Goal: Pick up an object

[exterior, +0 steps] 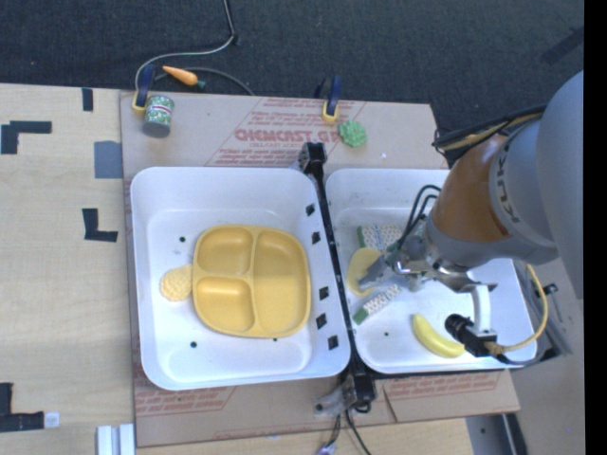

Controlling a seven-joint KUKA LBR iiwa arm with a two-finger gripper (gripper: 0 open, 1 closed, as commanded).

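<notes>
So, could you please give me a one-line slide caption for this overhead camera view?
Gripper low in the right bin beside a banana; yellow plate in the left bin.

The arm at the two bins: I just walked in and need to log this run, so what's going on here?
The grey and orange arm reaches into the right bin, its tool low over a clutter of small items near the bin's left wall. A banana lies apart near the front. The left bin holds a yellow divided plate with a small yellow round piece beside it. Whether anything is gripped cannot be told.
</notes>
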